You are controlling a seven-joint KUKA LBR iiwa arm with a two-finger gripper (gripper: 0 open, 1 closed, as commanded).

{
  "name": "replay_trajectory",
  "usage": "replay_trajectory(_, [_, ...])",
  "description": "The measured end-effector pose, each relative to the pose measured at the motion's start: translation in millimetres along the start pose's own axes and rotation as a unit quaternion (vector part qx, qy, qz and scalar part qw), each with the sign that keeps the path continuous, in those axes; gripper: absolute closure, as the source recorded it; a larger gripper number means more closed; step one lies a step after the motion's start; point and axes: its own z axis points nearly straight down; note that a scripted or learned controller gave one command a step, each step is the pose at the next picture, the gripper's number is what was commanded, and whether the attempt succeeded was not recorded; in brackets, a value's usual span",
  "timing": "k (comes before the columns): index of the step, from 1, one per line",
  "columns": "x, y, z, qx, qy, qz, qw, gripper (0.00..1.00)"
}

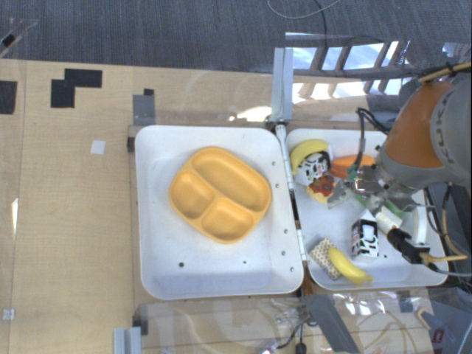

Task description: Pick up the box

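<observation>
Robot gripper (pixel 354 190), finger state impossible to tell, sits low in the right bin (pixel 428 268) above centre; cow-patterned box (pixel 364 240) lies unlifted at lower right, beside a banana (pixel 348 265).

The two white bins (pixel 158 271) look like smooth, slightly glossy plastic. The yellow divided plate (pixel 220 194) at frame centre is matt plastic. The bench (pixel 66 220) looks like pale wood, and the upright post (pixel 281 87) like brushed metal.
</observation>
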Motion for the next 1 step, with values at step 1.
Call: replay_trajectory(1, [-3.7,41.8,12.0,0.0,0.0,0.042,0.9991,0.0])
